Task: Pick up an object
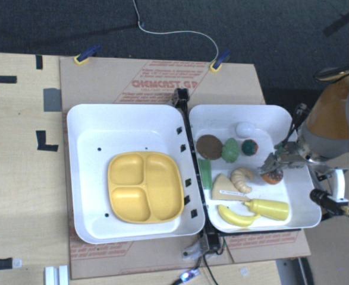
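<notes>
The end effector (273,170) sits low over a small orange-brown object (273,177) right of the croissant (242,180), seemingly lined up for a grasp; its opening I cannot tell.

The grey arm with its orange band (332,114) was cut off by the right edge. The gripper (273,166) partly hid a small reddish-orange object (273,177); finger state was indeterminable.
</notes>
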Action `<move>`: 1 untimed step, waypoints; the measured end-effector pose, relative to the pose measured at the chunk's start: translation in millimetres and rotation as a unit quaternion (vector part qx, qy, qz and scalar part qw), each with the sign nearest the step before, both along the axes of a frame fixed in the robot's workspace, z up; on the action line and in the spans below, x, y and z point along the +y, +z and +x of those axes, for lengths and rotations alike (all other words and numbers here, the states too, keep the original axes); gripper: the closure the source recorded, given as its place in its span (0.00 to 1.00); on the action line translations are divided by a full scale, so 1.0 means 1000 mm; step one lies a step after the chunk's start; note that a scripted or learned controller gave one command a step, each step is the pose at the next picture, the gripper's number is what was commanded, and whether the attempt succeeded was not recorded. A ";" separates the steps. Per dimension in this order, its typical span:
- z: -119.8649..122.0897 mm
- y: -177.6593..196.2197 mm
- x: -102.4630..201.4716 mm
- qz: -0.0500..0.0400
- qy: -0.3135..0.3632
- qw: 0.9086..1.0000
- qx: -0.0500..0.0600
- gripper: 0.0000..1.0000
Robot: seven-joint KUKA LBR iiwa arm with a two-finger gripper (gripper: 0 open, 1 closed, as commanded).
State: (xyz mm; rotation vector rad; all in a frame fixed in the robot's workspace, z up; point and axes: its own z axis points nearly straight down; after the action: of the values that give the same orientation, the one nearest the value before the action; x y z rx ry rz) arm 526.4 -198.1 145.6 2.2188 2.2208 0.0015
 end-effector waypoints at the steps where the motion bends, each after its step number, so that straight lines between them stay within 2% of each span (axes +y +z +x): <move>1: -0.005 0.044 0.003 0.000 0.000 1.000 0.000 1.00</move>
State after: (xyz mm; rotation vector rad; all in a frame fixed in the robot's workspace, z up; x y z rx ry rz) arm 521.4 -195.5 189.8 2.2186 2.2213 0.0014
